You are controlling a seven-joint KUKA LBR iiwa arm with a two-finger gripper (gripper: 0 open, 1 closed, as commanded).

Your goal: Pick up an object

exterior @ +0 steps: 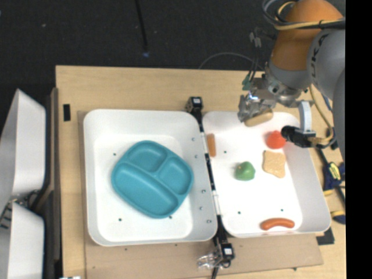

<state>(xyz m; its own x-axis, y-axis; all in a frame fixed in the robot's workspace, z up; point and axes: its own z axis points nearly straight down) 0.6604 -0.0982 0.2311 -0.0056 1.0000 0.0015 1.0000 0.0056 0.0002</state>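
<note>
Over the far edge of the right bin [308,214]: the gripper [251,106], hanging from the grey arm [331,51] with its orange band. Open or clamped, cannot tell from this slanted look down.

Directly at the gripper's tip, touching it or nearly so: a tan block [258,118]. Small, pale brown, flattish and oblong, lying at a slight tilt on the white floor just inside the bin's far wall. Matte, with no visible markings. Impossible to tell whether gripped or merely lying beneath.

Nearer the camera than the gripper and a little toward the view's right: a red round piece [275,139], near the tan block but apart from it. Just nearer again: a toast-coloured slice [274,163] with an uneven outline. Beside that, straight below the gripper in the view: a green lump [244,171]. Far from the gripper, by the bin's near wall: a curved orange-red sausage [276,224].

Toward the view's left of the gripper, against the wall between the bins: a short orange stick [211,145]. Well apart on that side, in the left bin [99,225]: a blue divided plate [152,178].
</note>
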